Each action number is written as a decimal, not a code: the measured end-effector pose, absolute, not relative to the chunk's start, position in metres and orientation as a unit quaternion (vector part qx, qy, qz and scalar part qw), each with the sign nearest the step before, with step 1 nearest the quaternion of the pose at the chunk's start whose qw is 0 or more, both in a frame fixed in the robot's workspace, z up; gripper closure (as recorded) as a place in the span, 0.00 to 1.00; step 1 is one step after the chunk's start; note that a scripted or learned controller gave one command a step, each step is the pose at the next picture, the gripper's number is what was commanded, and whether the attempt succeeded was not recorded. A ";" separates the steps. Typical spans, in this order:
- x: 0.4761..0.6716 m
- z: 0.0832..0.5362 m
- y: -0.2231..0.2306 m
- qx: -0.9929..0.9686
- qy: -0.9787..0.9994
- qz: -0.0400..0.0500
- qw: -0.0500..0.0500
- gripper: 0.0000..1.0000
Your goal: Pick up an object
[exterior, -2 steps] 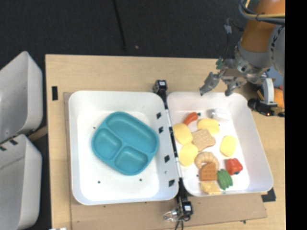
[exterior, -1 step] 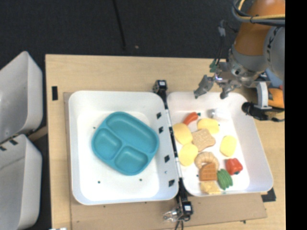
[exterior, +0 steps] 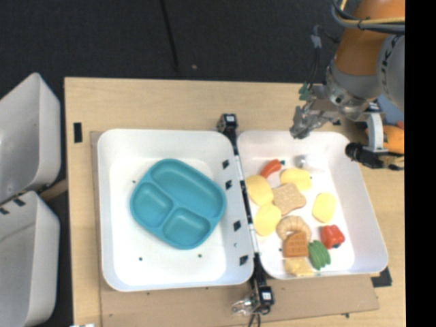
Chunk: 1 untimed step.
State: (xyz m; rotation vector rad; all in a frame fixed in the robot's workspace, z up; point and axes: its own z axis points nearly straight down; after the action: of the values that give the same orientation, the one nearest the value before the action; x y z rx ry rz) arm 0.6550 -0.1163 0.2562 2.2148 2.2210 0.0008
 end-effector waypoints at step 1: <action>0.555 0.165 -0.105 0.708 0.706 -0.004 -0.006 1.00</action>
State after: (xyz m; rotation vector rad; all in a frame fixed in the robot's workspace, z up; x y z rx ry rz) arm 0.5550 -0.1045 0.1652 2.2326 2.2274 -0.0137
